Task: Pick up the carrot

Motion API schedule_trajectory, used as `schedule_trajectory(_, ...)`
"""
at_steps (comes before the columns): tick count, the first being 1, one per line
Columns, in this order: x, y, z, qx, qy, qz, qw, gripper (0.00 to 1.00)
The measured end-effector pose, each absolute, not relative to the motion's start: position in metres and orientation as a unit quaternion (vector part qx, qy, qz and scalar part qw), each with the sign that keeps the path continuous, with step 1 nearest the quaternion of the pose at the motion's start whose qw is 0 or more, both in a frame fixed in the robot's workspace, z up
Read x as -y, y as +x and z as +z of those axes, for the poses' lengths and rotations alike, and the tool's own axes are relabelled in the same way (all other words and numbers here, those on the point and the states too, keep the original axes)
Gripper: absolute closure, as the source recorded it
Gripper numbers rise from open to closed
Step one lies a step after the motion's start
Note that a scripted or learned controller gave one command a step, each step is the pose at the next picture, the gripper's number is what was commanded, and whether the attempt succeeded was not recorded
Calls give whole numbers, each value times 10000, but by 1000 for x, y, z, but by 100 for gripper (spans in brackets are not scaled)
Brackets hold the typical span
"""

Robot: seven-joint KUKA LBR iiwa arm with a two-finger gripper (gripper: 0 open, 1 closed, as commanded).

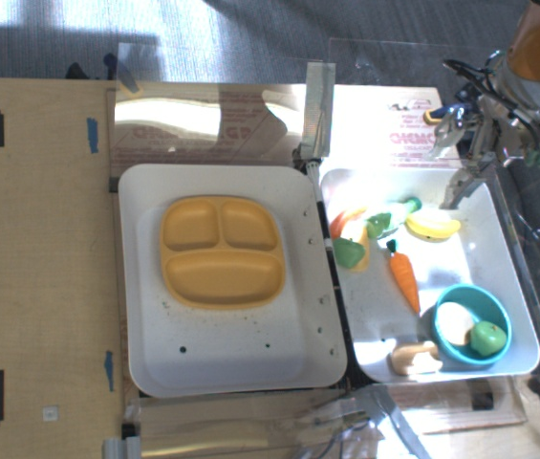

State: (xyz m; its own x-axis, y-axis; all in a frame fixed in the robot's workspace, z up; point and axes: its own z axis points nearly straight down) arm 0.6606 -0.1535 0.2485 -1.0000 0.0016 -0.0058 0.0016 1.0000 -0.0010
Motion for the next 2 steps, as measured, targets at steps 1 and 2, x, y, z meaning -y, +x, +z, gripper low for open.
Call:
schedule_trajectory(1,119,640,126,-9950,-995,18,-18,0)
schedule_trajectory(2,112,580,90,-9850,-1725,-20,58,0)
